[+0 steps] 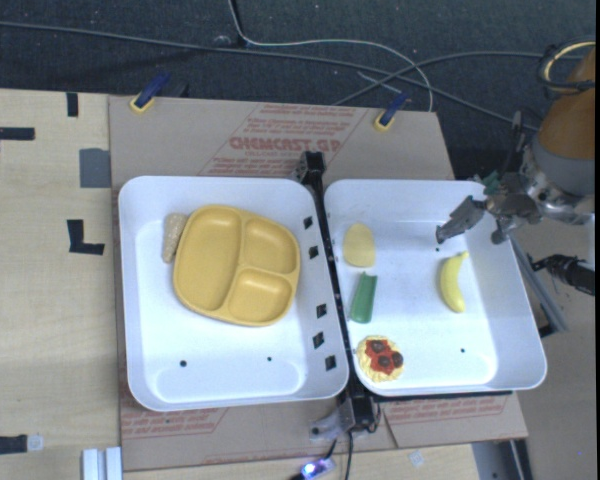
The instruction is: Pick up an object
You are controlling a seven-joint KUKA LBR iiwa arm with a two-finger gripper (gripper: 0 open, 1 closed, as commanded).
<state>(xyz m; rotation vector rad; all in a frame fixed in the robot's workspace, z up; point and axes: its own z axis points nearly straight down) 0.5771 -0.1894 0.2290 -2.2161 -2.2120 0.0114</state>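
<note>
Above the right bin (500, 368) we see the gripper (475, 226) spread apart, holding nothing, just up from the banana (452, 282). Risk we flag: the banana lies near the bin wall, so 1 finger could clip the rim or knock the fruit aside.

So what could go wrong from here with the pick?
The end effector hangs above the banana, which lies near the right bin's wall, so a descent could clip the rim. The banana's curved shape may roll or slip out. The other items cluster along the divider, where fingers have little room.
</note>
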